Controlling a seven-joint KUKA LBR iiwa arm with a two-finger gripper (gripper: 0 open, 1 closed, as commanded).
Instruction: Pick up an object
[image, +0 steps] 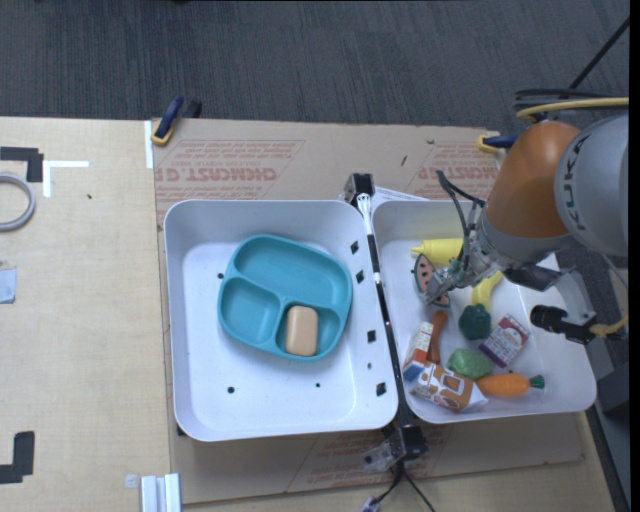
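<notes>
The hand (447, 282) is hovering over a watermelon slice (431, 275) in the right bin (560, 400); its grip cannot be told. Centring seems wise.

The arm (560, 190) is cut off at the right edge and hides part of the yellow toy (440, 249) under it.

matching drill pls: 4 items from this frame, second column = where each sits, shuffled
Things:
1. tan bread-like toy
2. orange toy carrot
3. teal divided plate
4. blue-handled clamp

Places:
A. cardboard edge, beyond the bins
B. left white bin
C. plate's compartment nearest the camera
D. near corner of the right white bin

Pairs: 1-C, 2-D, 3-B, 4-A
</notes>
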